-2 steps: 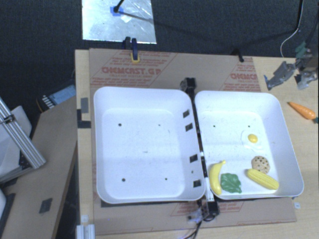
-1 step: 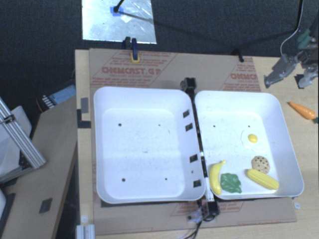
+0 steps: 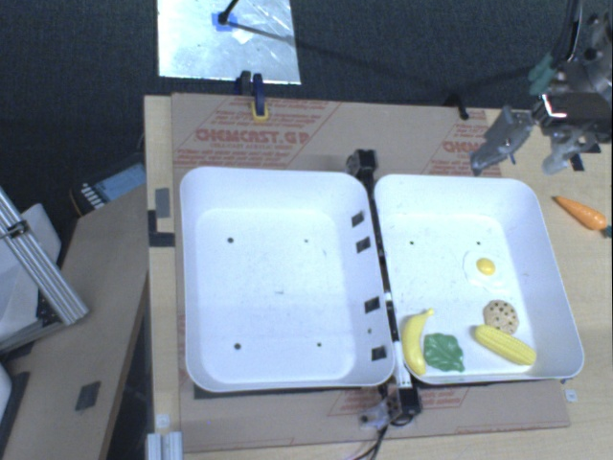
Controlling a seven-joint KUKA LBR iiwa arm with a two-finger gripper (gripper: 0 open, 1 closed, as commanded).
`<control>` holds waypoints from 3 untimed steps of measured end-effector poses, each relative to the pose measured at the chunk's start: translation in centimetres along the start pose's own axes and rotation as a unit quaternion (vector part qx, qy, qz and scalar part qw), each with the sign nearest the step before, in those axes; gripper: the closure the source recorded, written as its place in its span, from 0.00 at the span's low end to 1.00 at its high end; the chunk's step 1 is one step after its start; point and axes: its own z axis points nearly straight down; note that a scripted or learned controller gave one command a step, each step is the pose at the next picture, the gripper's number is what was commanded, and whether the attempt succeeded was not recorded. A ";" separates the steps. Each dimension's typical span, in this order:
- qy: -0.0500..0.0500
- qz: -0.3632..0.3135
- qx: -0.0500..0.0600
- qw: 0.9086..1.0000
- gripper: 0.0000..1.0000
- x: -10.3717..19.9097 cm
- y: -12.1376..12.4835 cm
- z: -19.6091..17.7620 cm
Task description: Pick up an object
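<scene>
The right bin (image 3: 536, 220) holds several toy foods. A fried egg (image 3: 484, 266) lies right of its middle, with a round cookie (image 3: 500, 314) below it and a yellow corn cob (image 3: 505, 345) near the front wall. A banana (image 3: 415, 341) and a green leafy piece (image 3: 443, 353) lie side by side in the front left corner. My gripper (image 3: 528, 153) hangs above the bench behind the bin's far right corner. It is open, with nothing between its fingers (image 3: 496, 144).
The left bin (image 3: 196, 286) stands beside the right one, joined by a black-clipped divider (image 3: 375, 257). An orange carrot (image 3: 581, 213) lies on the bench right of the right bin. A shiny metal sheet (image 3: 228, 27) lies behind the bench.
</scene>
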 end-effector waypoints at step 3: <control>0.001 0.001 0.000 1.000 0.00 16.2 1.4 11.4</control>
